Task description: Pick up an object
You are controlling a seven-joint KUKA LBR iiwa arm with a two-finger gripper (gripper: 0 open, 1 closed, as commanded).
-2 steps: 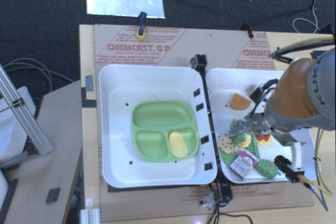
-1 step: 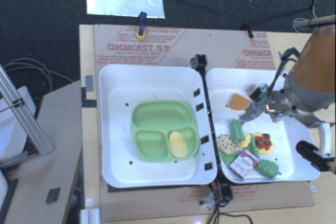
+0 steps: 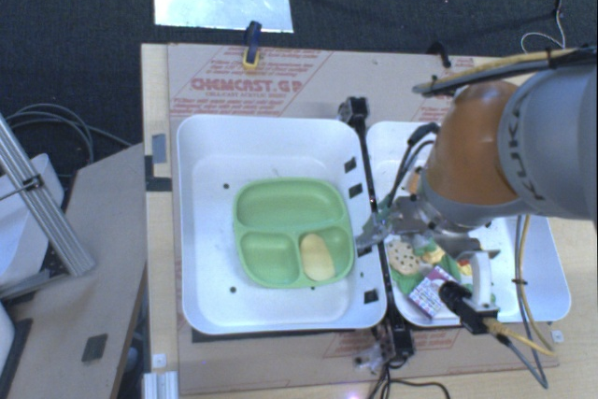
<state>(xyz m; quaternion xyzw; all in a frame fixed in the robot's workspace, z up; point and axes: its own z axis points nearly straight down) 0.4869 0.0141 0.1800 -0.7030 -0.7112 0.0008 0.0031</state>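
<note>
The grey arm with its orange band (image 3: 472, 154) reaches in from the right and hangs over the right bin (image 3: 559, 294). Its gripper (image 3: 400, 225) is low at that bin's left side, close to the divider between the bins, mostly hidden under the wrist. Just below it lie a round speckled biscuit-like piece (image 3: 403, 256), a pink-and-white packet (image 3: 427, 295) and a small green and yellow item (image 3: 435, 252). In the left bin (image 3: 206, 201) a green divided plate (image 3: 280, 210) holds a yellow oval object (image 3: 318, 257) in its lower right compartment.
A black strip of clips (image 3: 363, 173) runs along the edge between the bins. Cables (image 3: 523, 332) trail off the arm over the right bin's front corner. A metal frame leg (image 3: 42, 210) stands at the far left, off the bench.
</note>
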